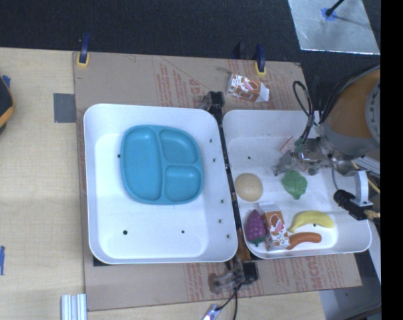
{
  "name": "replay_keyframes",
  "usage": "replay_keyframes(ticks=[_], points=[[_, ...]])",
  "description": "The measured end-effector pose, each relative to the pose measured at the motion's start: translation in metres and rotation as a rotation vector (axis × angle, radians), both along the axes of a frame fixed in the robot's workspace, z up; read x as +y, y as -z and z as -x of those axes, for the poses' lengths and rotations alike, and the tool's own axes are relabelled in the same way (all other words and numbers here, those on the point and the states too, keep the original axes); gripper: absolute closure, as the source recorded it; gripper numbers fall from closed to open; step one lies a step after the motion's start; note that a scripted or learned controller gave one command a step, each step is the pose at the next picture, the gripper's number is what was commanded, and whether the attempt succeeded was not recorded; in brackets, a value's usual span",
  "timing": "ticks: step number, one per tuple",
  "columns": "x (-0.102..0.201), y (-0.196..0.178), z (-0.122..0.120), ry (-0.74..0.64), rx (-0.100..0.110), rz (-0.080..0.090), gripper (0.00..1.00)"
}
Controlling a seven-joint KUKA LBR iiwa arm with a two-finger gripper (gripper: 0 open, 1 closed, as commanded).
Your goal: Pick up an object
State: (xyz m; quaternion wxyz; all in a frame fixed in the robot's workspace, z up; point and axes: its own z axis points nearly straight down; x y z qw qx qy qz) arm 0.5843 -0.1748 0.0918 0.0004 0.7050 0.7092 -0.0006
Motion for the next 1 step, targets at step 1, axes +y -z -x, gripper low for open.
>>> replay_keyframes(ticks=[1], points=[[-0.0374,-0.0001,0.0173,0.004,0.003,-0.002,0.0]])
